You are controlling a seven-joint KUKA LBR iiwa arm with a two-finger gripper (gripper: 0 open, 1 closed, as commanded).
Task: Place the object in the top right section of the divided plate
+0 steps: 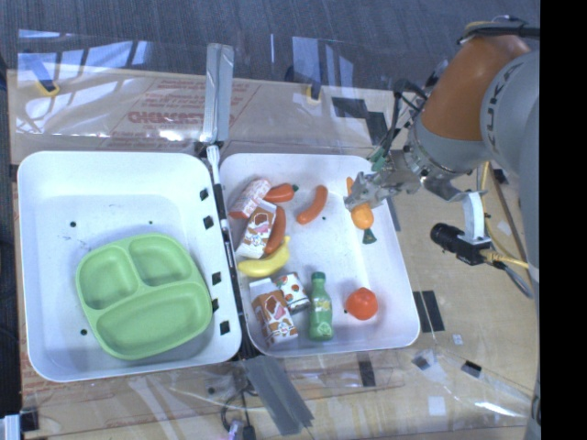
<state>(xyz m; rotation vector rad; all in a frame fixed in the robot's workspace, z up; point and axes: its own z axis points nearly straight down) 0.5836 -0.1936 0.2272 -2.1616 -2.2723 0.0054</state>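
Note:
The green divided plate (110, 333) lies in the left bin (55, 200), with its top right section (161, 260) bare. My gripper (371, 189) hangs over the right edge of the right bin (385, 287). An orange carrot with a green top (363, 216) sits directly under it, and orange shows on both sides of the gripper. Whether the carrot is held is unclear from this angle.
The right bin also holds a sausage (312, 203), a banana (263, 262), a green bottle (319, 308), an orange fruit (362, 303), small cartons (275, 317) and other toy food near its left wall. A black divider (217, 246) separates the bins.

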